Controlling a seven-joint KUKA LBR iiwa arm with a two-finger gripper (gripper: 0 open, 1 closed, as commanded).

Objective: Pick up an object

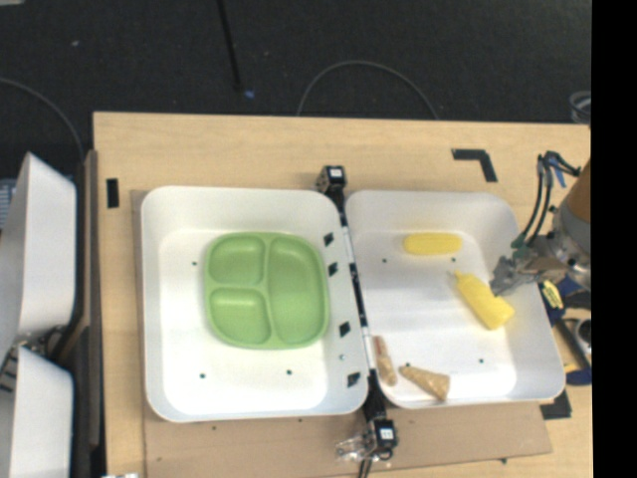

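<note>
**Yellow block [485,303] in the right-hand bin looks like the pick, with the gripper [506,273] at its upper end**

Starting at the left, the left bin [159,267] holds one thing, a green plate [267,289] with three compartments. It lies flat near the middle of the bin and well apart from the arm's reach.

Across the divider, the right bin [398,212] holds four small things. A brown stick [383,360] lies along its near left edge. A tan wedge [426,381] is just beside the stick, at the bottom wall. Further up, a yellow oval [432,244] lies on its own on bare floor.

To the right of the oval and a little lower, the yellow block lies at a slant. Its upper end points toward the gripper, which comes in over the bin's right wall from the arm [575,202].

The gripper's tip is at or just beside that upper end. Whether it touches the block cannot be told, and neither can whether the gripper is released or clenched. Nothing shows the block lifted; it appears to lie on the bin floor.

I judge this to be the approach or grasp step, with no object picked up yet. The next move calls for the gripper to be centred across the block's narrow width rather than at its end, and then to close firmly. The lift should go straight up, since the block's slant and smooth look could let it twist or slip out sideways.
</note>
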